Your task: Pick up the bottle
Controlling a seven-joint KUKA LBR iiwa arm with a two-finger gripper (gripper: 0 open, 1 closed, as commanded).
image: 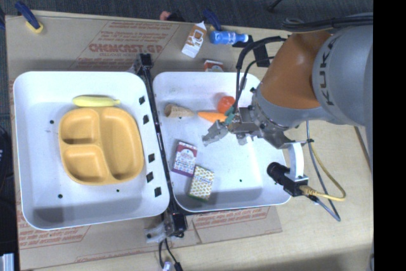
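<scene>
Blue bottle [227, 38] lies on its side on bench, outside bins, behind right bin [254, 197]. Gripper [216, 132] hovers low over right bin, fingers spread, holding nothing. Best approach: lift clear of bin wall, move back, pinch across bottle's width.

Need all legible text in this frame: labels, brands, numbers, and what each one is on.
"KUKA": on the grey arm housing, running vertically, partly cut off.
"CHEMCAST GP": red print on the brown paper sheet under the bins; the smaller red lines around it are too blurred to read.
Small purple packet, patterned box, carton at the back edge: printed, but too small to read.
</scene>
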